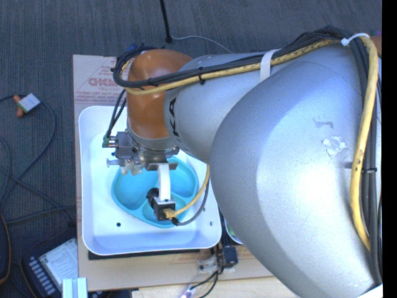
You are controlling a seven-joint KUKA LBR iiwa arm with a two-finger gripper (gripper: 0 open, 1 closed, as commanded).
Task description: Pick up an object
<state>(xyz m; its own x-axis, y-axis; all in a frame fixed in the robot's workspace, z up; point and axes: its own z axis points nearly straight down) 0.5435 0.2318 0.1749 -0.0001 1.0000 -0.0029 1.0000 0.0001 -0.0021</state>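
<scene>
My claw (133,165) hangs at the 10 o'clock edge of the blue dish (186,180) in the bin (99,228), I think to grab its rim. I cannot tell if it is spread.

A bright turquoise-blue dish (186,180) is the one thing here to pick. It is shallow and smooth, with a rounded outline that narrows toward its near end, rather like a scoop. It lies flat on the floor of the white bin (93,185), about in the middle, and seems to be hollow side up. Its far part is hidden under the arm (279,135).
</scene>
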